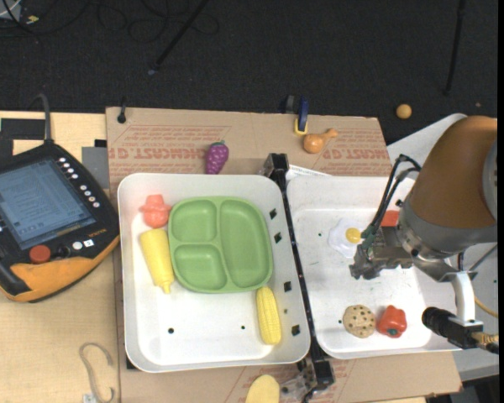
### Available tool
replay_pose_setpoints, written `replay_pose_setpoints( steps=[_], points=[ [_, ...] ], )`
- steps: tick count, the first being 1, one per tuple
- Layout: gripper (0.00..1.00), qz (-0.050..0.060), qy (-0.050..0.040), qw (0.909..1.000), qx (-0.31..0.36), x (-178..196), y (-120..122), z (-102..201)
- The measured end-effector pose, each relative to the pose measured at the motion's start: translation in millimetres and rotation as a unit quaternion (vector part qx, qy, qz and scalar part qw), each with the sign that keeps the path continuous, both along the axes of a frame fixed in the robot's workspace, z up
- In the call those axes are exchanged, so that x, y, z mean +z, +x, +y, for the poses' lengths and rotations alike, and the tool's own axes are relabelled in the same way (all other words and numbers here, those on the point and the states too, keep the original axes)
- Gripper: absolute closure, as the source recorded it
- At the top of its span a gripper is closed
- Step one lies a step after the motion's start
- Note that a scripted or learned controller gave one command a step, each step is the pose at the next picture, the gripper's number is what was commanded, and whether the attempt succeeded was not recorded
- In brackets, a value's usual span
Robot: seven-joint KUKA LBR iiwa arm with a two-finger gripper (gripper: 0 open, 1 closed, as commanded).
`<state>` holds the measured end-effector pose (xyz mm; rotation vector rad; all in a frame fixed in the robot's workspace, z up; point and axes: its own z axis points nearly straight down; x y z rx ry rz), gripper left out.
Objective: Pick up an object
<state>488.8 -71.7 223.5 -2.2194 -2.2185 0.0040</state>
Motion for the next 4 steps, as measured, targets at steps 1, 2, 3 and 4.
replay_pose_setpoints(
  steps=[1,2,3,4],
  points=[
    [1.00,0.000,0.0000,1.0000,0.000,-4.5,6.5,13.7],
    [1.00,-0.001,-0.0003,1.0000,0.000,5.6,3.1,-1.4],
    [1.00,-0.001,0.0002,1.0000,0.000,11.8,2.1,15.0],
    [1.00,0.001,-0.0001,1.0000,0.000,-7.6,2.1,10.1]
  ],
)
